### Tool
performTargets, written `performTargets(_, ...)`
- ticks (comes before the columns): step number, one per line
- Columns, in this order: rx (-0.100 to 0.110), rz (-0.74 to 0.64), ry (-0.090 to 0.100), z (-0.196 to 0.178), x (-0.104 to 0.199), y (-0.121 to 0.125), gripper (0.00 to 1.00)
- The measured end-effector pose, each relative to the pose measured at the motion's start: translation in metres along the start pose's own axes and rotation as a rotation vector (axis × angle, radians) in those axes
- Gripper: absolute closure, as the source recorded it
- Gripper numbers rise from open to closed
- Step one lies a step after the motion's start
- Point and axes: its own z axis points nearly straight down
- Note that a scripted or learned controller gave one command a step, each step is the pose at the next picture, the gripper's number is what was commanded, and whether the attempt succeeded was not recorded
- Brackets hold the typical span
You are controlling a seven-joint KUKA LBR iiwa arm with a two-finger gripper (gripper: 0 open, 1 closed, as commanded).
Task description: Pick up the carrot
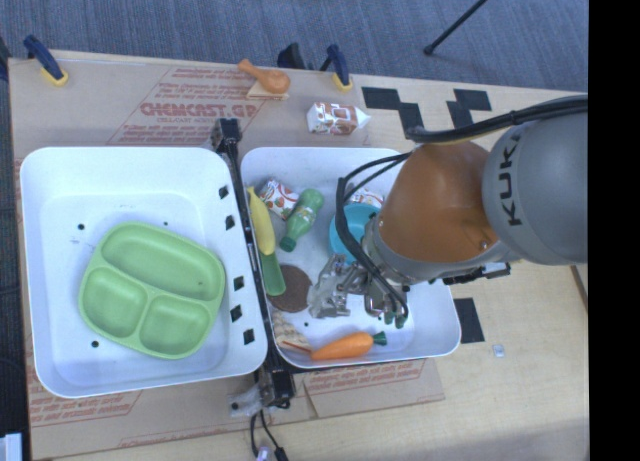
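The carrot lies along the near wall of the right bin, its long axis running left-right. The gripper hovers just above it, fingers apart, holding nothing.

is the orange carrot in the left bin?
No, the orange carrot lies near the front edge of the right white bin, while the left white bin holds a green divided plate.
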Motion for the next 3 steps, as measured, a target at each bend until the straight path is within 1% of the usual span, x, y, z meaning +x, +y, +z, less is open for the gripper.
performTargets(1, 0.002, -0.138, 0.001, -0.023, -0.008, -0.05, 1.0)
performTargets(2, 0.001, -0.484, -0.003, -0.037, -0.013, 0.01, 1.0)
performTargets(3, 0.001, -0.483, -0.002, -0.037, -0.013, 0.009, 0.0)
